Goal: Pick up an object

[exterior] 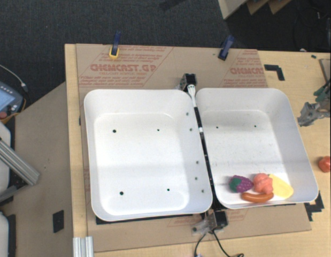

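Two white bins sit side by side on the counter (154, 63), which is covered w/ brown printed cardboard held at its far edge by a yellow-and-blue clamp (115, 46) and a blue clamp (226, 47), presumably so the sheet can't slide under the bins.

The left bin (95, 143) has nothing to grab. The right bin (293, 138) holds all the toys, bunched in its near corner: a purple grape cluster (241, 183), an orange-pink lumpy piece (263, 183), a yellow piece (283, 188) and an orange sausage-like piece (257, 197) lying along the near wall. They touch or overlap, so a clean 2-finger pinch on one looks tricky; the grapes, at the left end of the pile, seem the most exposed.

The hand (310, 113) is at the far right, outside the right bin's rim and well apart from the pile, probably parked clear so the bins are in plain sight. Can't tell how far open it is; too little shows, and nothing is seen in it.

A small orange thing (324, 164) lies on the counter, beyond the bin's right rim. A black clip (189, 81) sits where the bins meet at the back.

Task looks not yet begun: approx. next step is to come in over the near corner.
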### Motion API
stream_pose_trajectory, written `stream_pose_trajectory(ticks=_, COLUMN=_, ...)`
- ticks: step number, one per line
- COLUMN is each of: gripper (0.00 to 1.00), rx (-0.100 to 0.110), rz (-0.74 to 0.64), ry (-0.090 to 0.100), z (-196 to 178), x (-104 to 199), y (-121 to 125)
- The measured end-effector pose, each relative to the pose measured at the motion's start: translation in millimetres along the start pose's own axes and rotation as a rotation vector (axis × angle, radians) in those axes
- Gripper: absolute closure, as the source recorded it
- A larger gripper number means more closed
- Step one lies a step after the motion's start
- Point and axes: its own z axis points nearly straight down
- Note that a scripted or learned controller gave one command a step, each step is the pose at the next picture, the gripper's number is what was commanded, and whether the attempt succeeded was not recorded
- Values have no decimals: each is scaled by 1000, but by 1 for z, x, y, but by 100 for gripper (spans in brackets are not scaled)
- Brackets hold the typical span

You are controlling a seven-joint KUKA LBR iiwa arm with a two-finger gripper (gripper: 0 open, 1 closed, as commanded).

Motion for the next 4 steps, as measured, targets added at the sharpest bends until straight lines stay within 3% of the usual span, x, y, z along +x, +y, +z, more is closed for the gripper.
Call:
stream_pose_trajectory(ticks=1, gripper=100, rx=-5, rz=-2, ry=-2, z=-29, x=1, y=88)
stream_pose_trajectory(ticks=2, gripper=100, rx=0, rz=1, ry=0, z=-42, x=0, y=103)
stream_pose_trajectory(ticks=4, gripper=100, rx=5, rz=1, ry=2, z=-63, x=0, y=92)
